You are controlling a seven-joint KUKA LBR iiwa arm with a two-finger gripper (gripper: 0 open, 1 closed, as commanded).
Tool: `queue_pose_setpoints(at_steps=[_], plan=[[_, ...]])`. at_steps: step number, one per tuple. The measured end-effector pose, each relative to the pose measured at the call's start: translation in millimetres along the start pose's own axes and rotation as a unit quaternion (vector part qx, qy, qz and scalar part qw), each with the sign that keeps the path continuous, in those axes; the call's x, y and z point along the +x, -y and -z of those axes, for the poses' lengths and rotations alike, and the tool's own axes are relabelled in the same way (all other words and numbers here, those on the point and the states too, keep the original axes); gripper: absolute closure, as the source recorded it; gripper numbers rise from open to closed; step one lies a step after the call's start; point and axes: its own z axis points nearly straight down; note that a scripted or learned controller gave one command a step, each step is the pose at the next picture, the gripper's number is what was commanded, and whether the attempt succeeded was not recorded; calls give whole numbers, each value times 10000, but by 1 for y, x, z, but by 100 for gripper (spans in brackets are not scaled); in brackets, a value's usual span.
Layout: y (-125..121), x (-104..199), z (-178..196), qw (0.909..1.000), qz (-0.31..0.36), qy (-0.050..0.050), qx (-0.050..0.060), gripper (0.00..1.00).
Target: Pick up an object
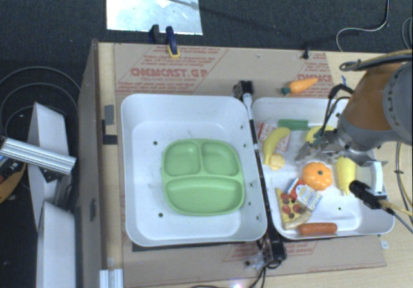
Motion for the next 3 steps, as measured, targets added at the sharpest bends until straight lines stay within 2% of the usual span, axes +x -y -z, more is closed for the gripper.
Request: queue_pose_setpoints(at_steps=[1, 2, 3], plan=[[41, 28, 0, 10000, 4, -1, -2, 0], [39, 27, 11, 10000, 8, 3, -23, 100], [34, 105, 105, 10000, 53, -1, -46, 100]])
